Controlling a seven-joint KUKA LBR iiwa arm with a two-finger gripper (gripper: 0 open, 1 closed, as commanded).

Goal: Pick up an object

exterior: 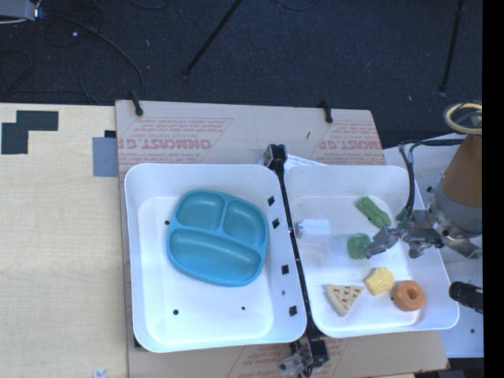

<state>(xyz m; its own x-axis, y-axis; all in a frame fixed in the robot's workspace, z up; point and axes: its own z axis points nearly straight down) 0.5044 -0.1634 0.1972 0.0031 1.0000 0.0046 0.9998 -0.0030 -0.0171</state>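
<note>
Green ball (pixel 358 246): lies in the right bin (pixel 315 181), about halfway between its far and near walls, right of a small clear white block (pixel 315 228).
Gripper (pixel 384 241): reaches in low from the right, its tip just right of the green ball, very close to it or touching; which one cannot be told.
Fingers (pixel 378 246): a dark grey metal tip points left at the ball; how far open they stand cannot be told, and nothing shows clearly between them.
Green pepper (pixel 372 210): a long green piece, lying aslant just beyond the gripper, toward the far right of the bin.
Near row: a waffle wedge (pixel 344 298), a yellow corn piece (pixel 379 280) and an orange doughnut (pixel 408 295) lie near the front wall of the right bin, left to right, the corn and doughnut close together.
Left bin (pixel 150 181): holds a blue divided plate (pixel 217 237), lying flat near its middle.
Arm (pixel 465 176): its orange band shows at the right edge, over the right bin's right wall.
Table (pixel 55 242): pale wood to the left of the bins, with cardboard under both bins.
</note>
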